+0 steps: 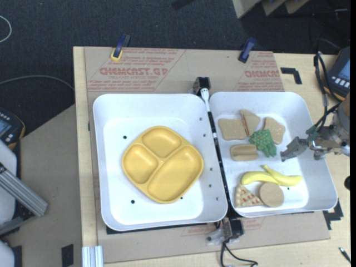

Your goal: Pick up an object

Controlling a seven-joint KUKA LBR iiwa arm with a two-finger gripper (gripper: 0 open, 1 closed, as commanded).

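Hand hovers right of the broccoli, grasping nothing; whether it is released, I cannot tell. Banana lies below: descend centred, clear of the bin wall.

Even, fairly bright light falls from above, and shadows stay short and soft. The two white bins are washed pale, with little surface detail on their floors, while the dark floor beyond the bench's far edge sinks nearly to black. The yellow tray carries a soft sheen. The whole view is slightly soft and grainy, and the gripper looks mildly blurred.
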